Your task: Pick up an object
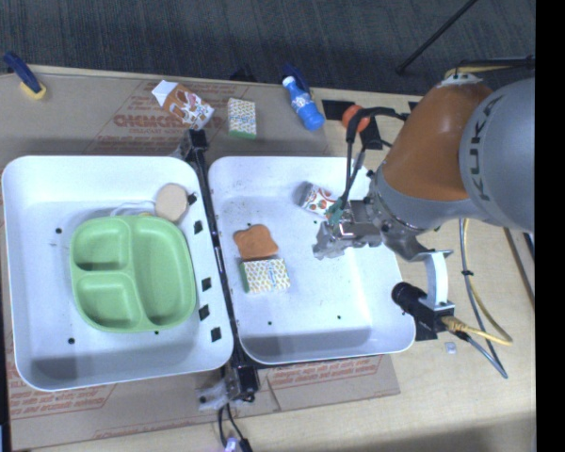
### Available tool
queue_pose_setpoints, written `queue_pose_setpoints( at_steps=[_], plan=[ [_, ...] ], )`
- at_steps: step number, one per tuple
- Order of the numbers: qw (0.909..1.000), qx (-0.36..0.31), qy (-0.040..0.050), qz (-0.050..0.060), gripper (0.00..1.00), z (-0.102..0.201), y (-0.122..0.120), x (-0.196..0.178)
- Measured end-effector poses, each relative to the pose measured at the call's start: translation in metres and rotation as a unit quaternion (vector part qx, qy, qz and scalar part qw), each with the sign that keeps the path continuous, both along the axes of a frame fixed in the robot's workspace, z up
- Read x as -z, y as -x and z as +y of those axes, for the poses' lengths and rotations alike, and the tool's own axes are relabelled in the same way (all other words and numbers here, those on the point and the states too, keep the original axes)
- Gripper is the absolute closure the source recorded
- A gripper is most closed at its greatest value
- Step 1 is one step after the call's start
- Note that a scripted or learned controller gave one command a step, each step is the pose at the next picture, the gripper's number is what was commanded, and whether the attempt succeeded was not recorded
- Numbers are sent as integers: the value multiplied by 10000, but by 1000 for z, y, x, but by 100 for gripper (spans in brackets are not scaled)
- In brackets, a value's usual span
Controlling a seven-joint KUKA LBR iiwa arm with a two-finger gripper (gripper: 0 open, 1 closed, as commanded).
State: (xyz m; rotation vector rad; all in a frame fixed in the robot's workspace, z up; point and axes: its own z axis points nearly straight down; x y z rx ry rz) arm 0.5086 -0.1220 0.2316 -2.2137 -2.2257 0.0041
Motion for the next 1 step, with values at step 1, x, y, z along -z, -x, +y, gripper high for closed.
queue_pose_setpoints(
  at_steps=[1],
  plan=[
    [10000, 1, 1, -2, 0, 0, 0, 0]
  ],
)
